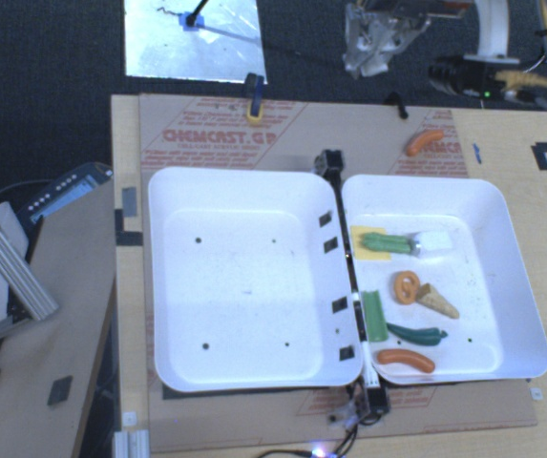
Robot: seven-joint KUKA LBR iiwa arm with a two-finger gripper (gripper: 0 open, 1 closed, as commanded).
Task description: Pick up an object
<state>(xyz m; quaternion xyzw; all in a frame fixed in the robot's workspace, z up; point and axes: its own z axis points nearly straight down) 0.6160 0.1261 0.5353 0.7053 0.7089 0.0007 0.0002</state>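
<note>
Two smooth white plastic bins (244,284) are lying glossy on a matt brown cardboard sheet (216,132) over the pale wooden table (120,141), while a shiny metal plate (192,27) is gleaming on dark, rough carpet (44,65).

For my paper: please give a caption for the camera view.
Gripper above the bench, beyond the right bin holding small toy foods.
</note>
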